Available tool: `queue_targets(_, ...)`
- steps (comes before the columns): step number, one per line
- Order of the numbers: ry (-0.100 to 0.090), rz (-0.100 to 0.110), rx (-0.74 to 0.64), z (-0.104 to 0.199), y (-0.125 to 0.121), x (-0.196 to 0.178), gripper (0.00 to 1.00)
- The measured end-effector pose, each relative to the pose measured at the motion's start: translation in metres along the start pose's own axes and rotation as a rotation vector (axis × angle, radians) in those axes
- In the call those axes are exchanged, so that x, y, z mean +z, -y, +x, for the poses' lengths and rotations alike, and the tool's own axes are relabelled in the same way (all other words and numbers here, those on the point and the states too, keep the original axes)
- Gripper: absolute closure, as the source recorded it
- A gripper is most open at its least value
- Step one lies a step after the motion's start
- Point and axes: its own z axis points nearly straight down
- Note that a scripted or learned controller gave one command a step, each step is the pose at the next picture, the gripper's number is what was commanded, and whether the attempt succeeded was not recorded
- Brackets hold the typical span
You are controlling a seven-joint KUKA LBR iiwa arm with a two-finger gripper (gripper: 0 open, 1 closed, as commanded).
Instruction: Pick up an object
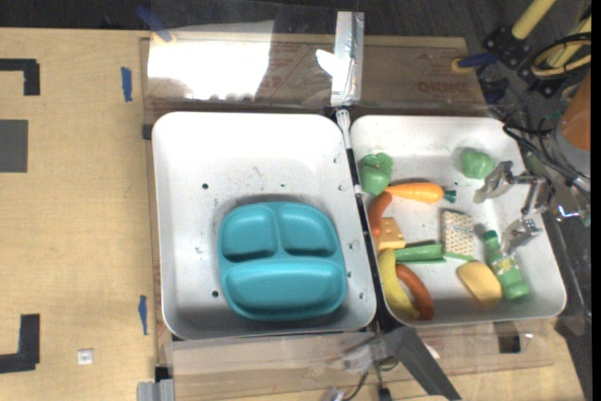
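Note:
The right bin (441, 131) holds several toy foods: a green pepper (376, 172), a carrot (416, 193), a green lime-like piece (476, 163), a speckled grey wedge (457, 233), a yellow lemon (479, 281), a banana (392, 282) and a red sausage (418, 292). My gripper (508, 207) hangs over the bin's right side, between the green piece and the lemon. Its two metal fingers are spread, open, with only bin floor between them. A small green bottle (491, 246) lies just beside the lower fingertip.
The left bin (188, 164) bears a teal divided plate (280, 259). Another green piece (512, 283) lies next to the lemon. A green stick (420, 252) and an orange block (390, 233) lie mid-bin. Cables and the arm crowd the right bin's right rim (554, 202).

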Motion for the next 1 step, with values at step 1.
queue_targets(1, 0.041, 0.017, 0.126, 0.0353, -0.0276, 0.0568, 0.00)
